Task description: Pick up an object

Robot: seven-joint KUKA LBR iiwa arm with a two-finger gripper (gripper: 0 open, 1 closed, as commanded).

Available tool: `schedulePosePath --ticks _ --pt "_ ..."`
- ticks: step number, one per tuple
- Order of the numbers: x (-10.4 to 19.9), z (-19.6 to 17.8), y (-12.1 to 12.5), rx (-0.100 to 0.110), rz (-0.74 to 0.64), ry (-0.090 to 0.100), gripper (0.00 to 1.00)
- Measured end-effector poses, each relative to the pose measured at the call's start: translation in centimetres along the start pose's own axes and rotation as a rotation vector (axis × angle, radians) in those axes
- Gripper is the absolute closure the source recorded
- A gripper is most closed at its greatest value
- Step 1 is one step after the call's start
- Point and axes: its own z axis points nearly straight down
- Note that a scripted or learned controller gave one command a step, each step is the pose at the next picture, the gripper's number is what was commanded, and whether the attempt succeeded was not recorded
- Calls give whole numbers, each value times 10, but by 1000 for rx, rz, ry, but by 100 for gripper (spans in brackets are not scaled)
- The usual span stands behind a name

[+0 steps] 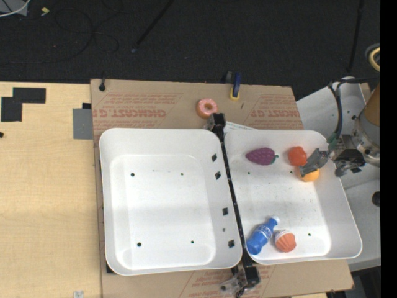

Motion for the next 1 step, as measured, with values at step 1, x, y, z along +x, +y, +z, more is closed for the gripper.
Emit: schedulePosePath --ticks 1 --pt "-3 159 14 15 0 5 0"
